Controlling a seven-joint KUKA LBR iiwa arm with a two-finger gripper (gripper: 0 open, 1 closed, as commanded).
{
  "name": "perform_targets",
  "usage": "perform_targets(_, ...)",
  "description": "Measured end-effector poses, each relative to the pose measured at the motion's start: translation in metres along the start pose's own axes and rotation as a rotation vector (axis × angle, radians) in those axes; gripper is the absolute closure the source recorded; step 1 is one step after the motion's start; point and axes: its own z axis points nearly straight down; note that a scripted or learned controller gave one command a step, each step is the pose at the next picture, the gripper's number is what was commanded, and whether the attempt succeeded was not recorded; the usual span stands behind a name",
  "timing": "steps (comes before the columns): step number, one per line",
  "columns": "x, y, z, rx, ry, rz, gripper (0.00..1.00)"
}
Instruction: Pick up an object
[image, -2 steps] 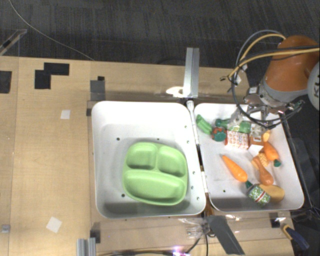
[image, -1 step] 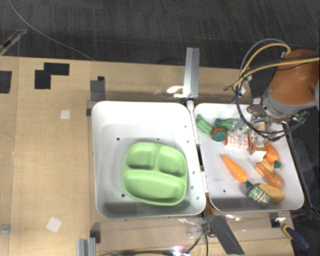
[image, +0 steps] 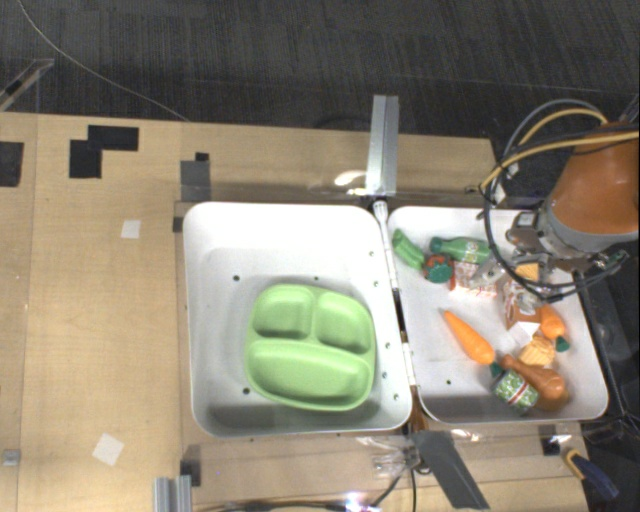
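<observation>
Over the right bin (image: 596, 392) hangs the arm (image: 597, 195); jaws' state and toy labels cannot be told.

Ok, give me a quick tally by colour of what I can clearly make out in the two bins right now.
Green: 3, the tray in the left bin, a bottle and a small piece in the right bin.
Orange: 2, the carrot and a smaller carrot.
Brown: 1, a bottle.
Total: 6. The clutter under the arm is too jumbled to count.
</observation>
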Motion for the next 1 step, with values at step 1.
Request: perform_targets(1,0.0009,0.0401,-0.0037,0.008,0.004,-0.017,0.0)
